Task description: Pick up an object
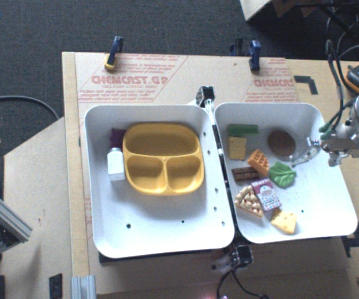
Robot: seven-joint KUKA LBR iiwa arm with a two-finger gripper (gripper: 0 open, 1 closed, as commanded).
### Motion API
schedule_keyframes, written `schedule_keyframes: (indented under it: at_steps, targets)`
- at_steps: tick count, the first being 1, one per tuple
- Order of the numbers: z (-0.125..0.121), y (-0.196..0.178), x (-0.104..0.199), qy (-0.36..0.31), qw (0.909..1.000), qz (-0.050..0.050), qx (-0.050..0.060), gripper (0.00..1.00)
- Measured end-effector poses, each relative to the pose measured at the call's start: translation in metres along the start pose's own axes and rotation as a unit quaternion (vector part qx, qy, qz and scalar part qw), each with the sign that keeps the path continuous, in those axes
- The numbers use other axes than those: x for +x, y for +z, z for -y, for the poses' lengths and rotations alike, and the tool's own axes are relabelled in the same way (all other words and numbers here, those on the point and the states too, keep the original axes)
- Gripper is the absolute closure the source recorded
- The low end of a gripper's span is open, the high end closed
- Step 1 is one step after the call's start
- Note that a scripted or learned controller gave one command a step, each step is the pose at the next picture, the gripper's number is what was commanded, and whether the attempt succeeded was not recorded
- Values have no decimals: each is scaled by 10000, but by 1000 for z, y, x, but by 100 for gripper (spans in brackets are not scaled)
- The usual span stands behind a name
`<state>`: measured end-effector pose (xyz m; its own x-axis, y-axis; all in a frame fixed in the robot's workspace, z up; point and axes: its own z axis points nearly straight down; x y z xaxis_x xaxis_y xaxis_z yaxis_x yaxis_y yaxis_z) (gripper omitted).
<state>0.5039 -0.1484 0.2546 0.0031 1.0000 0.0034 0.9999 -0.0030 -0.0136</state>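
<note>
Yellow divided tray (163, 165) plus small white bottle (116, 164) in left bin (98, 217); toy food in right bin (328, 210), gripper (307, 151) open, holding nothing

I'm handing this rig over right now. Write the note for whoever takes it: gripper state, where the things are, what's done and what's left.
Gripper: over the right bin's upper right area, reaching in from the right edge, with nothing visible between its parts; open or shut cannot be told.
Right bin: green block, yellow block, brown round piece, waffle, brown bar, green leaf, waffle wedge, pink carton, cheese wedge.
Left bin: yellow divided tray, white bottle and a dark purple piece beside it.
Done: nothing lifted. Left: grasp and raise one object; the brown round piece and green leaf lie nearest.
</note>
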Motion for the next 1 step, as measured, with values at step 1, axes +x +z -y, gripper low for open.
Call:
schedule_keyframes:
  at_steps: [1]
  targets:
    - [-2,-6,0,-15,10000,13,-61,0]
